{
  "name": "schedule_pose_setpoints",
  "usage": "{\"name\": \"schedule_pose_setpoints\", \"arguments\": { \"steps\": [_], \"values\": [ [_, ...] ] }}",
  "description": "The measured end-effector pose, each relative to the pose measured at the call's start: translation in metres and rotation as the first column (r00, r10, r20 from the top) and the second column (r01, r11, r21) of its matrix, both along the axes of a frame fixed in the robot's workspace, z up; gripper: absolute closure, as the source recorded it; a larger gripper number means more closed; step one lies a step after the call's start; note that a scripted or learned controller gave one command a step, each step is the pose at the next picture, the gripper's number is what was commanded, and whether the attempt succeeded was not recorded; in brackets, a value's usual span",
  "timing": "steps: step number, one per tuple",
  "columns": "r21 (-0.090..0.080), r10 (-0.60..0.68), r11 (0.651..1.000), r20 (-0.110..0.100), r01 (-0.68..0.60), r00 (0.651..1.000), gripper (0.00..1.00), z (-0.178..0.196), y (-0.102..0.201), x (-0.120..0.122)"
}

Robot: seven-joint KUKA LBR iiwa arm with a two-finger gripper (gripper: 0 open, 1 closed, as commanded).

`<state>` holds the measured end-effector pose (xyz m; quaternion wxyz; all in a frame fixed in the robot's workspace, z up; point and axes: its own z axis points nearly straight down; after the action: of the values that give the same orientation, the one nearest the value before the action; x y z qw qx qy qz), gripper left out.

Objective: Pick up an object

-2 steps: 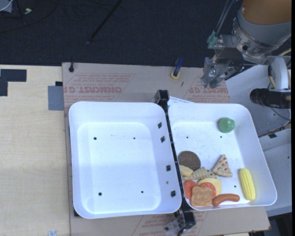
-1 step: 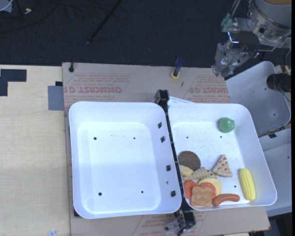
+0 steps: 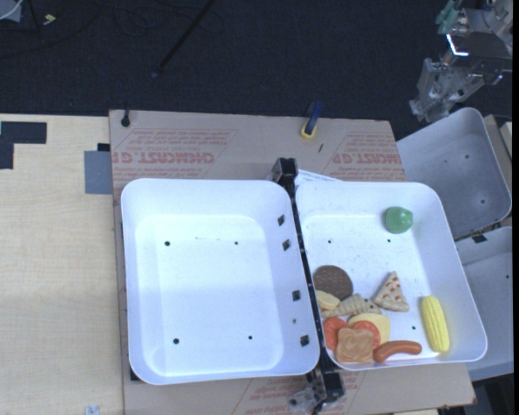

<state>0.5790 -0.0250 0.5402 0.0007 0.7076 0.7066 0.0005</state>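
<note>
1. So from the overhead camera view we're looking at two white bins side by side on a cardboard sheet. The left bin point(image 3: 208, 279) is just bare white plastic, and the right bin point(image 3: 419, 206) has all the goodies.

2. The gripper point(image 3: 438, 89) sits way up in the top right corner, over the dark floor behind the bench, right above a grey metal tray point(image 3: 454, 171). Honestly we can't tell how it's set, it's a blurry tangle of metal and cables up there. We see nothing hanging from it.

3. Closest thing to it is the green ball point(image 3: 398, 220), sitting alone near the far right corner of the right bin. Still well apart from the gripper, below it and a bit to the left in the picture.

4. Everything else is bunched at the near end of that bin, farther again from the gripper:
   - a brown round cookie point(image 3: 333, 280) near the divider
   - a pizza slice point(image 3: 391, 293) just right of it
   - a yellow corn cob point(image 3: 435, 322) lying along the right wall
   - a red sausage point(image 3: 397, 349) by the near wall
   - a toast-shaped piece point(image 3: 355, 344) on top of a red and yellow pile, touching the sausage end

5. A small blue and yellow clip point(image 3: 310, 121) sits on the far edge of the cardboard.
</note>
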Motion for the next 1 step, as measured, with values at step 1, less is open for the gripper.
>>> {"name": "schedule_pose_setpoints", "arguments": {
  "steps": [1],
  "values": [
    [0.001, -0.002, 1.0, -0.006, 0.002, 1.0, 1.0, -0.0029, -0.0489, -0.0229]
  ]
}}
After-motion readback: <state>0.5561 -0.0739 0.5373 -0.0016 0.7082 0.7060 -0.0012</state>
